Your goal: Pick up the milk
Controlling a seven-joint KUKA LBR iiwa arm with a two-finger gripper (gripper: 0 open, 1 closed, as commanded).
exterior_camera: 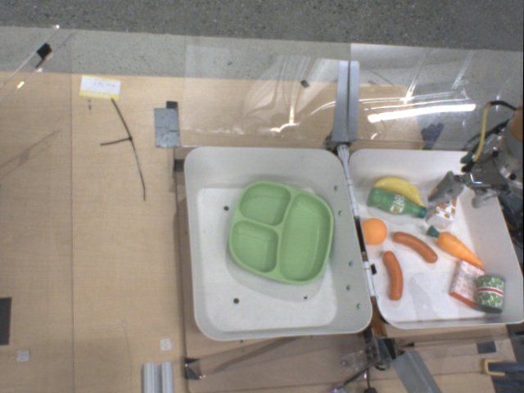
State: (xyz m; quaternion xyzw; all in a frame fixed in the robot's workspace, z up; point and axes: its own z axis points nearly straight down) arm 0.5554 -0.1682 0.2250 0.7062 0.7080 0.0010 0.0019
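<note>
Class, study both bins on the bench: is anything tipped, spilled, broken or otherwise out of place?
Nothing looks spilled or broken. The green divided plate sits flat but turned at an angle in the left bin. In the right bin, the green bottle lies on its side beside the banana, and the small milk carton is tilted under the gripper.

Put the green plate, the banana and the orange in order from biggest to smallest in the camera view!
1. Green plate, by far the biggest.
2. Banana.
3. Orange, the smallest, a little shorter than the banana.
</note>
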